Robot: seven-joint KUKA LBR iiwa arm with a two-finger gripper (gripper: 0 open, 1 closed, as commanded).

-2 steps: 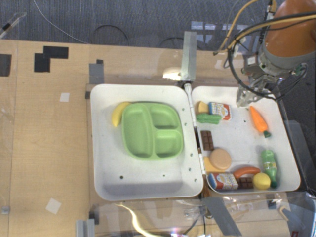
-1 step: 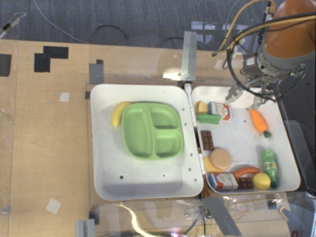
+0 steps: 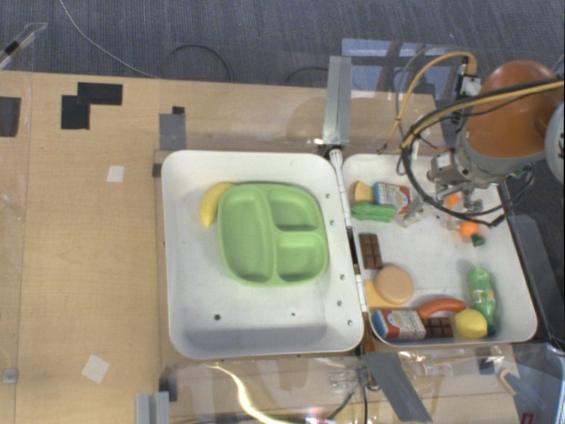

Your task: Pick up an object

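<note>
wooden bench [image 3: 79,263] bears two white bins [image 3: 256,329], seemingly touching.

We see a pale wooden bench [image 3: 79,272] with grey carpet [image 3: 221,16] beyond it at 12 o'clock. Two shallow white bins sit side by side: the left bin [image 3: 190,316] near the centre and the right bin [image 3: 523,281] touching it at 3 o'clock. A grey metal strip [image 3: 336,100] rises from the seam between them toward 12 o'clock. At 10 o'clock from the left bin we find an L-shaped black tape patch [image 3: 88,104]. A small white square [image 3: 116,174] lies at its 9 o'clock, and another white square [image 3: 95,368] at 8 o'clock. A thin white cable [image 3: 88,34] crosses the carpet at 11 o'clock.
</note>
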